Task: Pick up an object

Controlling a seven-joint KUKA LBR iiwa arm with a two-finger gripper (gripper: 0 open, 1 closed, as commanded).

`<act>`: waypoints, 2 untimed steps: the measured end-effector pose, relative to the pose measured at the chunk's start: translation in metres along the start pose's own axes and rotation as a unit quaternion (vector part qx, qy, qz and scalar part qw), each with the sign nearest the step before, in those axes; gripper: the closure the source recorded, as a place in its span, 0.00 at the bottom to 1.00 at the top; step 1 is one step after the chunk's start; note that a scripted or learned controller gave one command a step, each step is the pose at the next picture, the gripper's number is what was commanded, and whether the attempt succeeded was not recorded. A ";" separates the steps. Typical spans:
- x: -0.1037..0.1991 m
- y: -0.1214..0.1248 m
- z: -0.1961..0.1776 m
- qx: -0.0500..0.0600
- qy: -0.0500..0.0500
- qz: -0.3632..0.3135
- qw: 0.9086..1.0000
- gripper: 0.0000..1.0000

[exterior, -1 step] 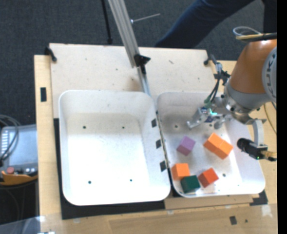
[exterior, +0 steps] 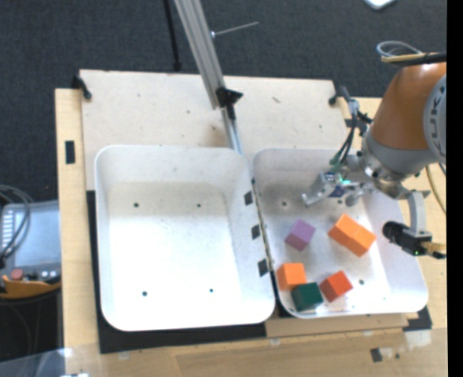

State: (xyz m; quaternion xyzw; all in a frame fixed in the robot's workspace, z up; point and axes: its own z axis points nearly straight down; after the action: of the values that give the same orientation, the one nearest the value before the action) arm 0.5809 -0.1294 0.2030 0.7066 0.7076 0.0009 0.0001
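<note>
The right bin [exterior: 294, 167] holds several blocks: a purple one [exterior: 299, 235] near its middle, a large orange one [exterior: 351, 235] to its right, and a small orange one [exterior: 292, 274], a green one [exterior: 307, 295] and a red one [exterior: 336, 285] near the front wall. My gripper [exterior: 328, 188] hangs over the back half of this bin, above and behind the purple and large orange blocks. Nothing shows between its fingers, and it touches no block.
The left bin [exterior: 176, 234] lies beside the right one. A slanted metal pole [exterior: 203, 49] rises from the back of the bench to the top edge. Cables and a grey box [exterior: 27, 246] sit off the bench at the left.
</note>
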 end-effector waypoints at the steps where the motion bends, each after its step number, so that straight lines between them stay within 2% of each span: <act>1: -0.009 0.003 0.046 0.003 -0.002 0.002 1.000 0.00; 2: -0.004 0.003 0.104 -0.003 -0.001 0.002 1.000 0.00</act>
State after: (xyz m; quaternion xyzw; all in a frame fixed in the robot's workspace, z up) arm 0.5843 -0.1335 0.0994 0.7083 0.7059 0.0023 0.0030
